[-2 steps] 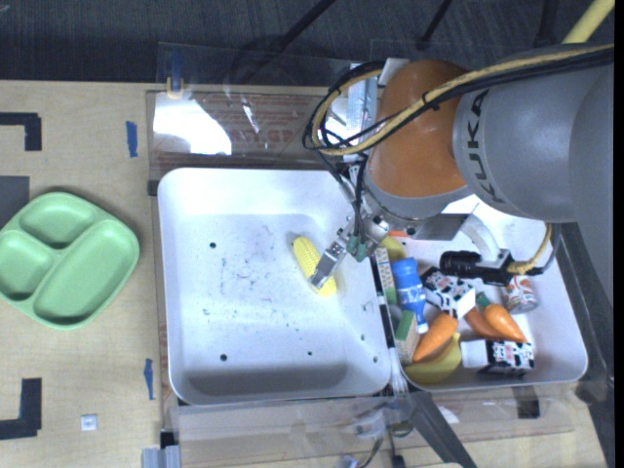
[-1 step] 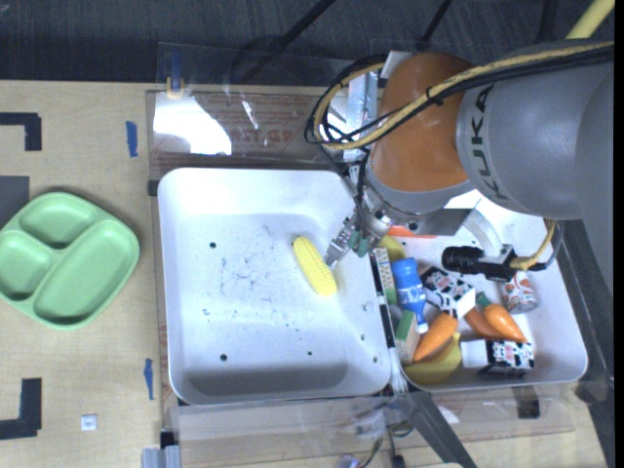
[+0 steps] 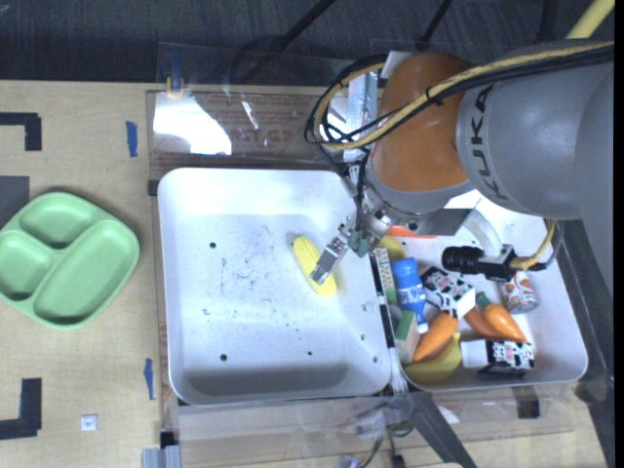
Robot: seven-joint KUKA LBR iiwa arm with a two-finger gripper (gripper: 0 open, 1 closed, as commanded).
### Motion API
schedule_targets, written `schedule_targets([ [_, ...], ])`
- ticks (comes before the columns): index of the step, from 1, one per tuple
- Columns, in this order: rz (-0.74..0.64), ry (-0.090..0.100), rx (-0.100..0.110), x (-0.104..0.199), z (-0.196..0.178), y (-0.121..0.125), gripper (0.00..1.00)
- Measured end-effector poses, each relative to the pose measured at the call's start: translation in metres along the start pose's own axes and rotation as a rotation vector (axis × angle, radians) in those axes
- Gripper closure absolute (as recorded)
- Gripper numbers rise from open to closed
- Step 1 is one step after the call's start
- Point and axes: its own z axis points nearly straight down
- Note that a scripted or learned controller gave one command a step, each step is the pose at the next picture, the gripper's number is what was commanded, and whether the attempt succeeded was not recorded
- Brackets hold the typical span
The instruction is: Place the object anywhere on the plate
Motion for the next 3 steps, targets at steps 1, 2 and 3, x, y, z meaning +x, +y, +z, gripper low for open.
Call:
schedule_targets([
  [1,0.0,0.0,0.0,0.0,0.0,0.0,0.0],
  [2,0.0,0.0,0.0,0.0,0.0,0.0,0.0],
  [3,0.0,0.0,0.0,0.0,0.0,0.0,0.0],
])
